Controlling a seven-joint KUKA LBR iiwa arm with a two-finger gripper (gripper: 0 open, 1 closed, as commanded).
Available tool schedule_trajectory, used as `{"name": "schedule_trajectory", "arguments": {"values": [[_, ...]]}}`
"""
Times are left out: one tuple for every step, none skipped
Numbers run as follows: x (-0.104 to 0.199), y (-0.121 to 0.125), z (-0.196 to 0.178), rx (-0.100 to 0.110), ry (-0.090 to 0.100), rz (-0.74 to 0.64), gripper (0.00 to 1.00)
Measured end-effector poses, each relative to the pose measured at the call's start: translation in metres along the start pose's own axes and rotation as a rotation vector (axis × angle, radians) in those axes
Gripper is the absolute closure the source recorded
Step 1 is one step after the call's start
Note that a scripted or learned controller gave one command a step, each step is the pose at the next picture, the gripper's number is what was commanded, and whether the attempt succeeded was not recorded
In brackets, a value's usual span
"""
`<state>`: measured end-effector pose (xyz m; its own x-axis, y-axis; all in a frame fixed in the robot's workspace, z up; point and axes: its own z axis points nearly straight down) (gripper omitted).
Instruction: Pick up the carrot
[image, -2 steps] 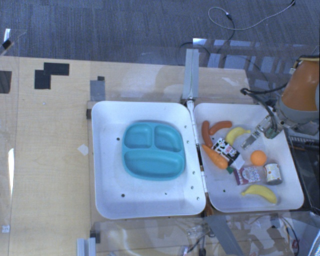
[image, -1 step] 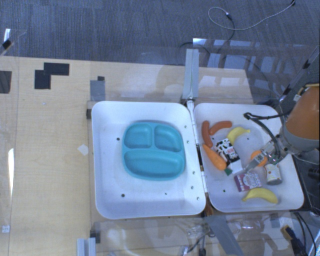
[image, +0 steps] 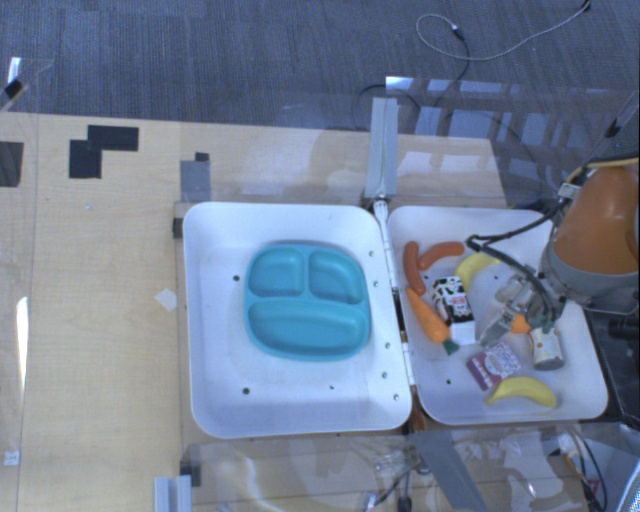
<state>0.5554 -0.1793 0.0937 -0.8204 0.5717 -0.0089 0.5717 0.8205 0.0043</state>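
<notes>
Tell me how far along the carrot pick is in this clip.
Nothing looks done yet: the carrot lies flat in the right bin, beside the two sausages. In hand: the tool is down inside that bin, apart from the carrot and off to its right, near the small can. Left: reach the carrot, grip and lift it.

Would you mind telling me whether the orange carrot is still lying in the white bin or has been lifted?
Lying in the right white bin: the orange carrot rests flat on its floor, apart from the gripper.
</notes>
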Motion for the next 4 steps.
{"name": "schedule_trajectory", "arguments": {"values": [[-0.003,0.002,-0.013,-0.006,-0.009,0.001,1.0],[-0.081,0.024,0.006,0.001,-0.002,0.131,1.0],[-0.081,0.025,0.006,0.0,-0.002,0.131,0.0],[-0.034,-0.008,0.004,-0.001,-0.005,-0.076,0.0]]}}
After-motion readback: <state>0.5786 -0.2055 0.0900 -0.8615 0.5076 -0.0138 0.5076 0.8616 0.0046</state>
